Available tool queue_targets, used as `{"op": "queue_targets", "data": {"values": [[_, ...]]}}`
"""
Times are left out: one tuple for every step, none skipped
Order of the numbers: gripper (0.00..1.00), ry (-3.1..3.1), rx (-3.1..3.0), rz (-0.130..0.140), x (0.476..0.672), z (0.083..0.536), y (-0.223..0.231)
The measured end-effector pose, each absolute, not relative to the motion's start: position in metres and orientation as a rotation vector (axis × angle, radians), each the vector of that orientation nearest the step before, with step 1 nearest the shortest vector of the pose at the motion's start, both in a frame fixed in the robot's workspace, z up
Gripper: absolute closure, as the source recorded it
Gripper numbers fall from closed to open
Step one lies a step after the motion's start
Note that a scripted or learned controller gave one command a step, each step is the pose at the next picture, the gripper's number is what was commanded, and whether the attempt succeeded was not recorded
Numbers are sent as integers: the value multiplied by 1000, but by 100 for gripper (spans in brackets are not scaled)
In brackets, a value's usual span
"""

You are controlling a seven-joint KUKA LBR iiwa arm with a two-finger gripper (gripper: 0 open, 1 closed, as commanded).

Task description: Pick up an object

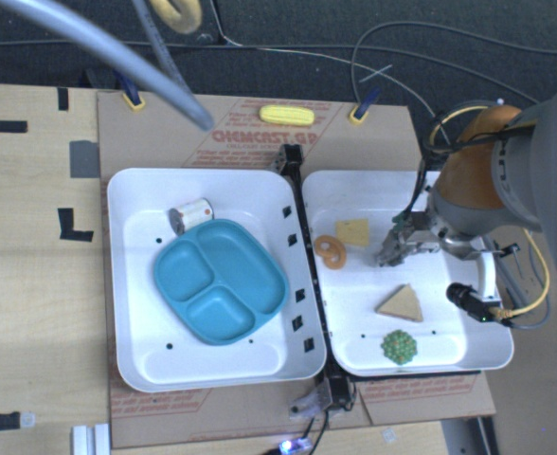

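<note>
The right bin [354,190] holds a yellow cheese-like block [354,231], a small orange pretzel ring [332,251], a tan wedge [401,303] and a green bumpy ball [399,347]. My gripper [393,250] hangs low over the middle of this bin, just right of the yellow block and above the tan wedge. Nothing shows between its dark fingers. The arm's grey body and orange band [473,164] reach in from the right. In the left bin [127,254] lie a blue divided plate [220,280] and a small white can [192,215].
A yellow corn-like toy [286,116] lies on the cardboard behind the bins. Black clips [290,159] join the bins along the middle divider. Cables loop above the right bin and beside the arm. A grey pole crosses the top left corner.
</note>
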State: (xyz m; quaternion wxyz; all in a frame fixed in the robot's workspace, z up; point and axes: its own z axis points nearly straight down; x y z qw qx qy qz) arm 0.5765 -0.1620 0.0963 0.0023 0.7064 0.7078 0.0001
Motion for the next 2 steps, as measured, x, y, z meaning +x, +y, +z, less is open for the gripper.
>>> {"op": "queue_targets", "data": {"values": [[100,2223,2218,3,575,142,-153],[100,2221,2216,5,584,202,-150]]}}
